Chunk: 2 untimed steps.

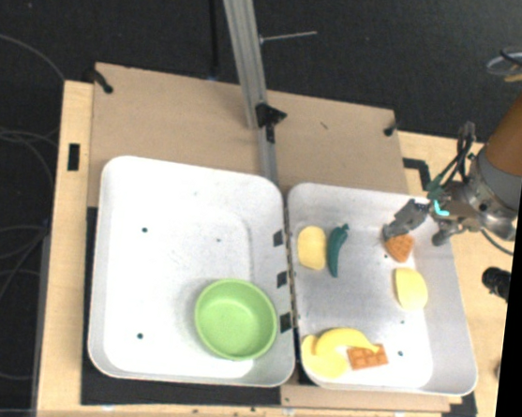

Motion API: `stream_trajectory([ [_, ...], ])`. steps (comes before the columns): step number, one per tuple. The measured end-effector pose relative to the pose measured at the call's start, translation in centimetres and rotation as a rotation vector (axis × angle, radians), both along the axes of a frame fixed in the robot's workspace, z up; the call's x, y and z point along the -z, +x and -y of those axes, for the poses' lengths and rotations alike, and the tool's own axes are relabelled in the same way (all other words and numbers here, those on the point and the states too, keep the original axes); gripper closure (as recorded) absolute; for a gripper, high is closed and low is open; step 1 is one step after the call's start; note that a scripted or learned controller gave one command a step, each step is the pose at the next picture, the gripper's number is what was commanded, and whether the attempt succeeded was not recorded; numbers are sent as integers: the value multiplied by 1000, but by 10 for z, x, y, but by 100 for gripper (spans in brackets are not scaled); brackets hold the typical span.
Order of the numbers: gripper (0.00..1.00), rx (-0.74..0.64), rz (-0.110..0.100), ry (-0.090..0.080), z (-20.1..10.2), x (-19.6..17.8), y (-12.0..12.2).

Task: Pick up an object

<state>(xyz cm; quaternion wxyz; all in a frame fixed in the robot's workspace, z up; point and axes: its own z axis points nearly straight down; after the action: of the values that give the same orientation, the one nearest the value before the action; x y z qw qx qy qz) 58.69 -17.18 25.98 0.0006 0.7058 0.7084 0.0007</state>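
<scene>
Right bin [430, 365]: arm slants in, jaws [422, 223] apparently touching orange piece [399, 247].

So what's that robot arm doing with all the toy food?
The arm reaches in from the right, and its gripper sits right over a small orange piece near the top of the right bin. It looks like it is trying to pick that piece up, but a firm hold isn't clear. A green pepper and yellow pieces lie nearby, and a green bowl sits in the left bin.
</scene>
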Motion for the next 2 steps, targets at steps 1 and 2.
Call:
stream_trajectory([
  [1,0,4,-5,-3,3,46,7],
  [2,0,4,-7,-2,3,109,8],
])
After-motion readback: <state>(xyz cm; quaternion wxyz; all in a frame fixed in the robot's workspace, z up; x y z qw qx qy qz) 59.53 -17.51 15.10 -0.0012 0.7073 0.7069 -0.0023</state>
